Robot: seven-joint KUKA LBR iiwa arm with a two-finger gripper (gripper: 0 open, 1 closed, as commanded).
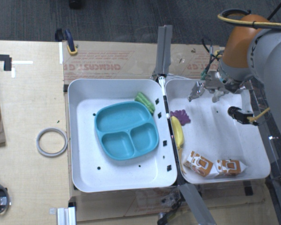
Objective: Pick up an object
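The claw [205, 91] hangs over the far end of the right bin [253, 146], up near its back wall. Its two fingers [193, 93] point down and stand apart, and nothing sits between them, so the claw is let go and holds no thing.

Nearest to the camera, well below the claw, an orange and white snack pack [211, 165] lies at the near end of the right bin. A little farther off, a yellow banana [177, 131] lies along that bin's left wall, below the claw and to its left. A small purple bunch of grapes [180, 116] sits just past the banana's far tip, touching it or nearly so. The grapes are the thing closest to the claw, just below it and to its left, but apart from it.

In the left bin [84, 139], well to the left of the claw, a blue plate [126, 130] with three parts lies flat. A green toy [145, 102] peeks out at the plate's far edge.

Way off to the left, a grey ring [51, 141] rests on the bench [23, 107].
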